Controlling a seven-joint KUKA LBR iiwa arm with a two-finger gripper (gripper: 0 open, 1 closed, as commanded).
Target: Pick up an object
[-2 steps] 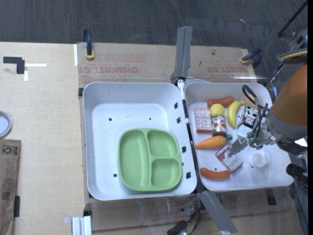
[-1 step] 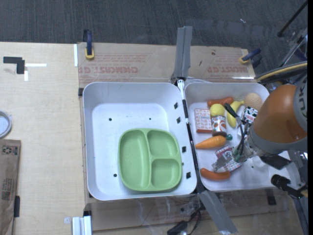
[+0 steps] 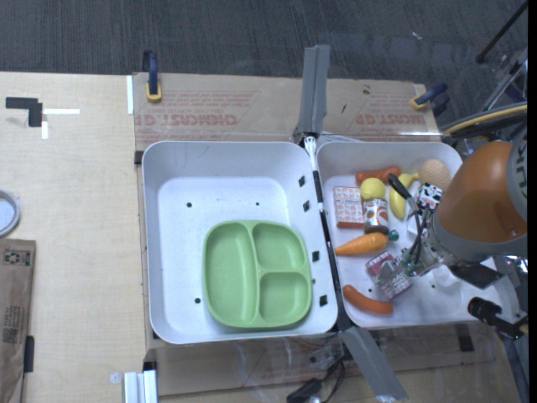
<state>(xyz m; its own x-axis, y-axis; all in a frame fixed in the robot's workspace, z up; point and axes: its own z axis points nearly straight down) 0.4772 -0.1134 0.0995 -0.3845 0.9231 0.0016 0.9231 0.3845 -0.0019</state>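
Two shallow white bins sit side by side on the surface. Left bin (image 3: 168, 225): smooth moulded plastic, holding one pale green divided plate (image 3: 256, 274) with three compartments, glossy and rigid, lying toward the bin's near right corner.

Right bin (image 3: 445, 305): a crowded cluster of small toy food items. Against its left wall lies a flat pink-and-white packet (image 3: 347, 206); just beside it a yellow-capped jar (image 3: 374, 200). Toward the far edge I note a red piece (image 3: 377, 175), a yellow lemon shape (image 3: 407, 181) and a tan rounded item (image 3: 435, 172). Mid-bin lies an orange carrot (image 3: 362, 243), tapered, smooth. Near the near edge lies a second orange sausage-like piece (image 3: 367, 300), and between the two a crinkled foil-like wrapper (image 3: 386, 274).

My tool (image 3: 414, 257) hangs over the right bin's middle, just beside the wrapper; its fingers are dark, thin and cluttered against the items, so I cannot tell how far apart they stand, and I see nothing clearly between them.

Judgement: the wrapper is the nearest candidate. It should be light, soft and crushable, likely slippery on its film; I would pinch across its narrow width at the centre. The carrot looks stiffer, and grips best across its thick end.
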